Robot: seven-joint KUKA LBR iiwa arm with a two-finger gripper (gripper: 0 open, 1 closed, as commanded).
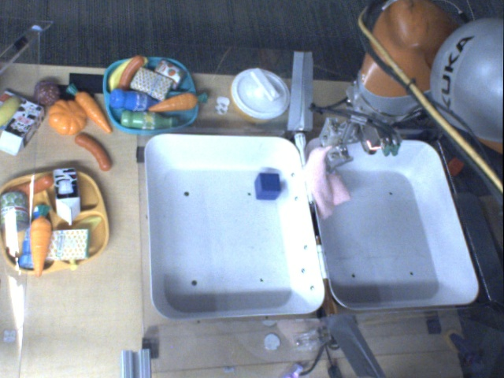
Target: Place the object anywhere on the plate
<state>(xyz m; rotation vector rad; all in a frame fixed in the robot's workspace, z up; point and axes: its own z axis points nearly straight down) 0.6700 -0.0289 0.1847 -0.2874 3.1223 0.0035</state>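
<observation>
1. Two white bins stood side by side on the bench: the left bin [220,290] held a small blue cube [268,185] near its upper right part, and the right bin [409,282] had a pink cloth [325,183] at its upper left corner.
2. The gripper [340,150] hung at that same corner, and the cloth drooped from it. It seemed that the fingers were closed on the top edge of the cloth, but the view was not sharp there, so I say this with care.
3. The cloth touched the rim between both bins, or lay just above it; I could not tell which.
4. A white plate [260,94] was behind the bins, near the back edge of the left one, a short way from the gripper.
5. To do this step well, in my judgement, the arm should lift the cloth high enough that its loose end clears the bin wall, then move slowly to the plate.
6. The cloth should be released only when most of it is over the plate, because soft cloth can slide off the rim.
</observation>
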